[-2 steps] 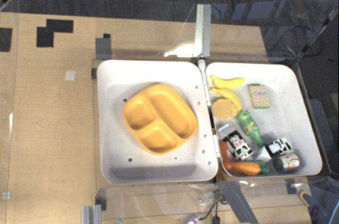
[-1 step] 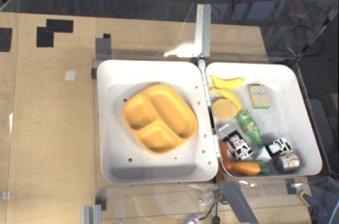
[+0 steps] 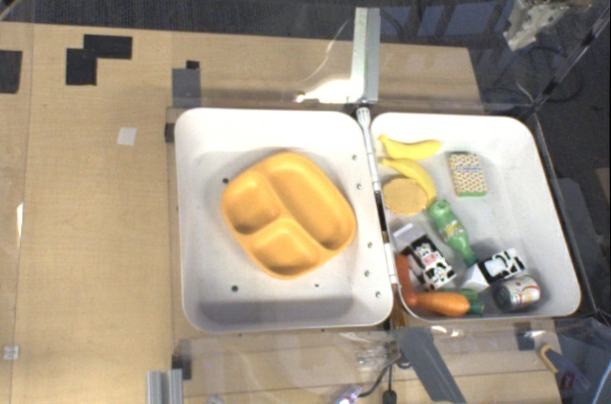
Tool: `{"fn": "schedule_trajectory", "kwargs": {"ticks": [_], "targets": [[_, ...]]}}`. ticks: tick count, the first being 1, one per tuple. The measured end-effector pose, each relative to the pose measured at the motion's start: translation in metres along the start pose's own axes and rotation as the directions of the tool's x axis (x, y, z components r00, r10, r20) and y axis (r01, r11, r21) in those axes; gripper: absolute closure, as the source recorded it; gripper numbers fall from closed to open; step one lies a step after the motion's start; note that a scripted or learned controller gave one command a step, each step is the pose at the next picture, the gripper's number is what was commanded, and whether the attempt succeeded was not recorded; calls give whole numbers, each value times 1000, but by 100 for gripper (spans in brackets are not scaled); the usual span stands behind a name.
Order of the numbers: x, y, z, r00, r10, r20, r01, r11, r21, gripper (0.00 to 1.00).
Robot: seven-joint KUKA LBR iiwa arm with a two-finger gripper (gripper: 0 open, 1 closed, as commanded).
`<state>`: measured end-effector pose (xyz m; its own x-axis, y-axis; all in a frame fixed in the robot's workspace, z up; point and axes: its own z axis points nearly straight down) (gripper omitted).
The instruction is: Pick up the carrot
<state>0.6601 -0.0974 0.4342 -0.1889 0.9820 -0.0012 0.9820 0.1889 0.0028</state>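
The carrot (image 3: 439, 303) is orange with a green tip at its right end. It lies flat along the near wall of the right bin (image 3: 535, 154), close to that bin's near left corner. My gripper (image 3: 527, 18) hangs at the top right of the camera view, beyond the far right corner of the right bin and far from the carrot. Nothing shows in it.
Crowding the carrot are a red piece (image 3: 403, 272), a black-and-white toy (image 3: 431, 264), another black-and-white item (image 3: 502, 265) and a can (image 3: 518, 295). Further back lie a green bottle (image 3: 449, 228), a tan disc (image 3: 404, 196), two bananas (image 3: 412, 169) and a patterned block (image 3: 467, 174). The left bin (image 3: 196, 202) holds a yellow divided plate (image 3: 286, 213).
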Motion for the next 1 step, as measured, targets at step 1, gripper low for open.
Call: {"fn": "schedule_trajectory", "kwargs": {"ticks": [1], "targets": [[-60, -29, -2, 892, -452, 3, 452, 892, -3, 100]]}}
